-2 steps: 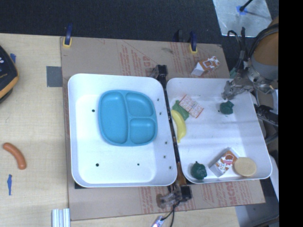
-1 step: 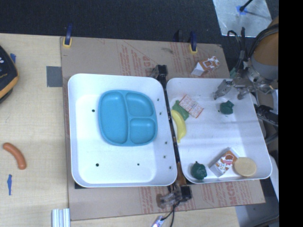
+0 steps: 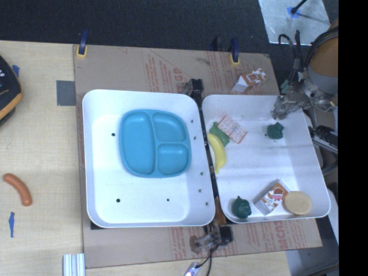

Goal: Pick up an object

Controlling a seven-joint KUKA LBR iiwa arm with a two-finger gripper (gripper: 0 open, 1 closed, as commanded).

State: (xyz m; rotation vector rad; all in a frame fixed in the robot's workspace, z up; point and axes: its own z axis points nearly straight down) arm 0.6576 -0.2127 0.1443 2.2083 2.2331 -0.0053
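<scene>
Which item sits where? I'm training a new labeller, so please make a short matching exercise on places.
Things:
1. blue divided plate
2. banana
3. round tan disc
4. sausage

Places:
A. near right corner of the right bin
B. on the bench, left of both bins
C. middle of the left bin
D. left edge of the right bin

Pairs: 1-C, 2-D, 3-A, 4-B
</scene>
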